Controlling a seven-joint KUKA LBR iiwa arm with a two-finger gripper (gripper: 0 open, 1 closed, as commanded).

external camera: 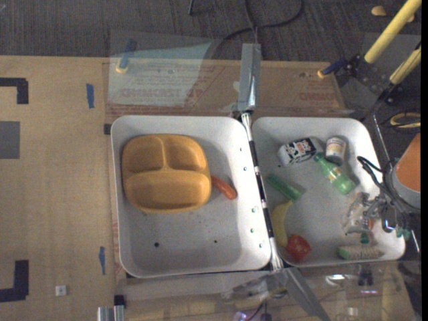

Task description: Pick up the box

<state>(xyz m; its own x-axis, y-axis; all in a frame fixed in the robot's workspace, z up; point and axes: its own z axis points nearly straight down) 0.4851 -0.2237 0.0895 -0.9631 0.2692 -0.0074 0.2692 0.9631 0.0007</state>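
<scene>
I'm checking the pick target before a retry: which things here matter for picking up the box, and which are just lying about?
Part of the job:
- box, black and white, right bin
- gripper, near that bin's right wall
- right bin

Just lying about:
- yellow divided plate
- orange carrot
- green bottle
- small can
- green pepper
- banana
- red tomato

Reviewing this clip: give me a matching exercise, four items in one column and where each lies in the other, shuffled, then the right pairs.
Items:
1. orange divided tray
2. black-and-white box
3. red round item
4. gripper

Places:
A. near corner of the right bin, beside the divider
B. left bin, far-left part
C. right bin, far side, beside a small jar
D. right bin's right side

Pairs: 1-B, 2-C, 3-A, 4-D
</scene>
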